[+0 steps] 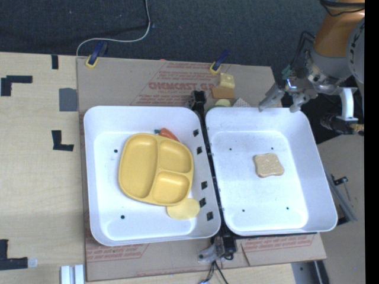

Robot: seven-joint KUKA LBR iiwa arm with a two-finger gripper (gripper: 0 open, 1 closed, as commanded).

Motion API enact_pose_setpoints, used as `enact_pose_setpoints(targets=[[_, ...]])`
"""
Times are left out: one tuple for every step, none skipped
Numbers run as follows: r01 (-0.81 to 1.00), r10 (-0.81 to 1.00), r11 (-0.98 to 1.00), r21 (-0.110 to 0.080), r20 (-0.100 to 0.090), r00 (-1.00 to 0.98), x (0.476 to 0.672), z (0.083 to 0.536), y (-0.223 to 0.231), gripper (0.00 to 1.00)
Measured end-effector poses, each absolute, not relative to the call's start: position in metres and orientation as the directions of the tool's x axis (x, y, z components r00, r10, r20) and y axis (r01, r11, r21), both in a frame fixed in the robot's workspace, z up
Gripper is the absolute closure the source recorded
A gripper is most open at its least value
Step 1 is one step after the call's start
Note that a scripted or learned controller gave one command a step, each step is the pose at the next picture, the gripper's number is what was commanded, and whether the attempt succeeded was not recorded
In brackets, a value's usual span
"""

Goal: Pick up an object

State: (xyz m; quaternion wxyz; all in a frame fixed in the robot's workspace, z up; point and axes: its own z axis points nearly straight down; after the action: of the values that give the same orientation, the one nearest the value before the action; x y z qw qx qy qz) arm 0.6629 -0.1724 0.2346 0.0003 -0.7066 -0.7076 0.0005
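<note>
Two shallow white bins sit side by side on a bench, seen from above at a slant; the left bin (95, 176) holds a yellow divided plate (155, 169) near its centre, with a sliver of something orange (169, 134) showing at the plate's twelve o'clock edge and a pale yellow disc (183, 209) touching the plate at five o'clock; the right bin (308, 218) holds one item, a tan slice of toast (269, 165), lying flat a little toward two o'clock from the bin's centre, well apart from every wall; the gripper (282, 101) hangs at the right bin's one o'clock corner, just over the rim, its two fingers spread apart with nothing between them; the grey arm (337, 34) rises behind it toward the frame's top right; the toast looks the easiest pick, since it lies alone with open floor all round; it is probably a light, stiff toy piece, thin and low, so the fingers would likely need to drop close to the bin floor and close across its opposite edges, where a smooth surface might slip; beyond the bins at twelve o'clock lies a small tan block (224, 87).
</note>
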Motion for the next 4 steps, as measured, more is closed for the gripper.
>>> enact_pose_setpoints(targets=[[1.0,1.0,0.0,-0.018,0.005,0.0,0.588,0.113,-0.146,0.0],[1.0,1.0,0.001,0.011,-0.001,-0.001,0.554,0.088,-0.189,0.0],[1.0,1.0,-0.002,0.008,-0.005,0.002,0.532,0.204,-0.226,0.0],[1.0,1.0,0.001,0.006,-0.007,-0.001,0.535,0.082,-0.204,0.0]])
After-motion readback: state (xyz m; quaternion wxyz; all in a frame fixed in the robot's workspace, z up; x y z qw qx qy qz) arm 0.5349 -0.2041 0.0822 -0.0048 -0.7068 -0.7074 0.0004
